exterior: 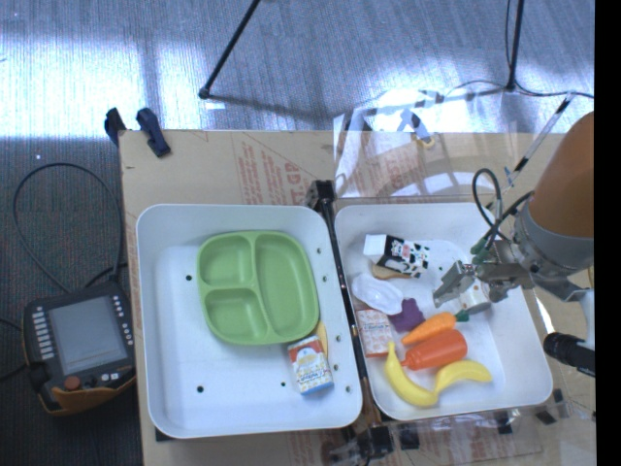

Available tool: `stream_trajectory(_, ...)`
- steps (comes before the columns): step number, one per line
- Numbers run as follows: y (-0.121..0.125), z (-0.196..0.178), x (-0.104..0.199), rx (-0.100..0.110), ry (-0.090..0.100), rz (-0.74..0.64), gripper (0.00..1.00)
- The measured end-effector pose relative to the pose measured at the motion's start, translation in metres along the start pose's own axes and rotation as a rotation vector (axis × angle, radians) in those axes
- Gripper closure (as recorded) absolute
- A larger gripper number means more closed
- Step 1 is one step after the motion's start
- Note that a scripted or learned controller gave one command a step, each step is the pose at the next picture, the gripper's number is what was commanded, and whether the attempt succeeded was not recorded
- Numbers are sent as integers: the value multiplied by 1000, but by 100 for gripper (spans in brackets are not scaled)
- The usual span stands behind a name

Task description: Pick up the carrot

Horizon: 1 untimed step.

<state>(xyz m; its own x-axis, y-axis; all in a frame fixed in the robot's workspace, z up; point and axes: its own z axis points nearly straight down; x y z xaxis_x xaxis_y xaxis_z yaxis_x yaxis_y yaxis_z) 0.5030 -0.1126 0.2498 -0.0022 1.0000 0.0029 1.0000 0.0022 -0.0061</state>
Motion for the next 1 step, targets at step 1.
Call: stream_trajectory(1, 0, 138, 2, 10, 2, 163, 0)
